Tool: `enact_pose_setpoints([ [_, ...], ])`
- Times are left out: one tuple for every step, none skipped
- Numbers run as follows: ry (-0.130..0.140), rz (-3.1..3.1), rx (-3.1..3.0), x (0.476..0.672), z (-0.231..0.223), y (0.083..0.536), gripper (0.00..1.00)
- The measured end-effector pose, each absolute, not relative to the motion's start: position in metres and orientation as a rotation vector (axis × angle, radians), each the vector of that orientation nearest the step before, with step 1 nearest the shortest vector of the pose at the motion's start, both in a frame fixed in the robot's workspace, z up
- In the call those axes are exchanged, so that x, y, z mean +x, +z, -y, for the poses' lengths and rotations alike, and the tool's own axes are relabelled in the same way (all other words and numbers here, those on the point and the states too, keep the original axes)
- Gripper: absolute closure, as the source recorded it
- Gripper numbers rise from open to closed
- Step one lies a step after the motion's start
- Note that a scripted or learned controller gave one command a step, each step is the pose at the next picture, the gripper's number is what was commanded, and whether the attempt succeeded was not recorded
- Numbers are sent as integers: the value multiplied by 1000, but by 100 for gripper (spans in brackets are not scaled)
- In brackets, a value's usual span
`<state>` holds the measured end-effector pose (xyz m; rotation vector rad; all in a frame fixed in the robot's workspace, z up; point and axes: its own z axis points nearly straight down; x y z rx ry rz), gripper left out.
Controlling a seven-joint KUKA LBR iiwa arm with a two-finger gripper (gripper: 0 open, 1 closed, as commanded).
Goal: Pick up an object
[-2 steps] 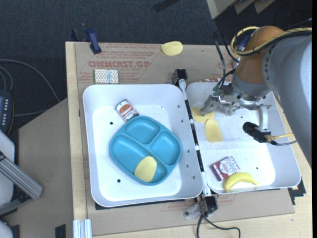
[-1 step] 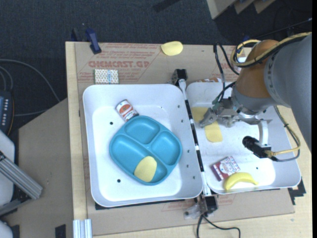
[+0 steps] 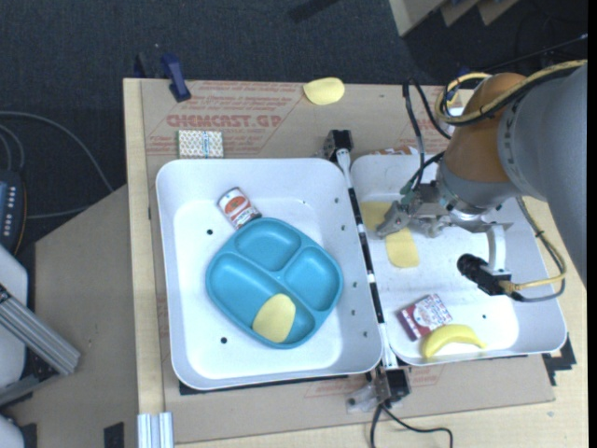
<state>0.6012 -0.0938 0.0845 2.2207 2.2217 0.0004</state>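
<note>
Red lettering reading "CHEMCAST GP" is showing on the brown paper sheet (image 3: 244,112) covering the counter, just behind the left bin. More red print is running along that sheet's far and near edges, too small to read.

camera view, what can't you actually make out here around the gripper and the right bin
- Gripper: its fingers are blurred and dark in the camera view, so open or shut cannot be told.
- Right bin: the arm covers its upper right part.
- Yellow piece by the bin's left wall: partly hidden behind the gripper.
- Red packet: its print is too small to read.
</note>
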Motion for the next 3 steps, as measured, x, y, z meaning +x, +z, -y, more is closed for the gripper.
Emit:
enact_pose_setpoints([
  [-1, -2221, 2224, 511, 92, 84, 0],
  [1, -2220, 2221, 556, 104, 85, 0],
  [0, -2221, 2219, 589, 121, 85, 0],
])
